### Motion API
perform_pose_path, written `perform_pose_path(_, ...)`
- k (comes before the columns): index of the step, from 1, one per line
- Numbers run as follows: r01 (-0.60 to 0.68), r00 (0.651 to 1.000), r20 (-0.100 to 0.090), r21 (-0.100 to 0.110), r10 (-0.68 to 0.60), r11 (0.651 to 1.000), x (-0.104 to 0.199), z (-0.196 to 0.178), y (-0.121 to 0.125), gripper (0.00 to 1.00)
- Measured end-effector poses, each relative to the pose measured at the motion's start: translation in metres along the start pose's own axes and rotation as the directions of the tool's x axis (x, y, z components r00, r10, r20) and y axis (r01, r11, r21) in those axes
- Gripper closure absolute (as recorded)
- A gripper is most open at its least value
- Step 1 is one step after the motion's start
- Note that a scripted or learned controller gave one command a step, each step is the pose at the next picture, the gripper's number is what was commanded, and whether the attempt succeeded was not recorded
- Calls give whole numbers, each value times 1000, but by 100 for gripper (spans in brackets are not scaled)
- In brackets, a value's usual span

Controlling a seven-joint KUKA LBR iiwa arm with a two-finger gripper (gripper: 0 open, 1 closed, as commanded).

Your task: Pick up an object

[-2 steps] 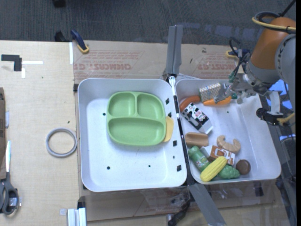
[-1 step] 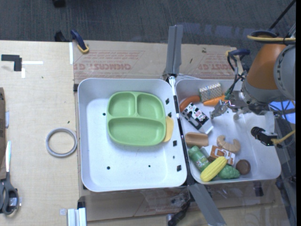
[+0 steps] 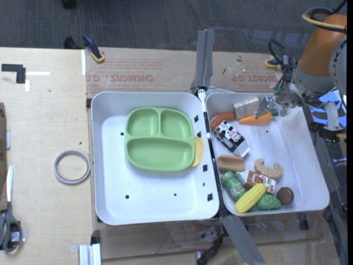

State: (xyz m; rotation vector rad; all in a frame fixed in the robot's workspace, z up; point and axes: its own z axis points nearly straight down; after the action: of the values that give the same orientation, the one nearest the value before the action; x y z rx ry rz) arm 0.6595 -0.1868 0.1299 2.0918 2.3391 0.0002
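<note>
Nearest, along the front edge of the right bin (image 3: 309,148), a yellow corn cob (image 3: 249,197) is seen lying at a slant, touching a green leafy piece (image 3: 269,202) on its right and a green bottle (image 3: 232,183) on its left. A brown round piece (image 3: 285,195) is set just beside the leafy piece, close to the bin's front right corner. Behind these, a small orange packet (image 3: 261,180) and a tan curved pastry (image 3: 268,169) are found touching each other, with a brown sausage roll (image 3: 230,162) beside them towards the bin's left wall. Further back, a black-and-white patterned carton (image 3: 229,135) is laid near the left wall, with an orange-red piece (image 3: 220,119) just behind it. At the far end of that bin, a carrot (image 3: 255,118) is lying flat beside a speckled beige block (image 3: 246,107).

Over the far right corner of the right bin, the gripper (image 3: 274,105) is held low, just beside the carrot's thick end; how its fingers stand cannot be told, and nothing is seen between them. The arm (image 3: 320,54), grey with an orange band, is reached in from the right.

In the left bin (image 3: 105,164), a green divided plate (image 3: 160,138) is placed towards the back, and a yellow piece (image 3: 198,150) is tucked against its right rim. On the bench to the left, a grey ring (image 3: 72,166) is lying well apart from the bins, and scissors (image 3: 10,229) are seen at the near left edge.
</note>
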Motion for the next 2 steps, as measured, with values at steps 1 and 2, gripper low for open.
perform_pose_path(1,-96,995,0,2,96,995,18,-142,2,0)
perform_pose_path(2,-364,932,0,4,364,932,-10,10,-10,0)
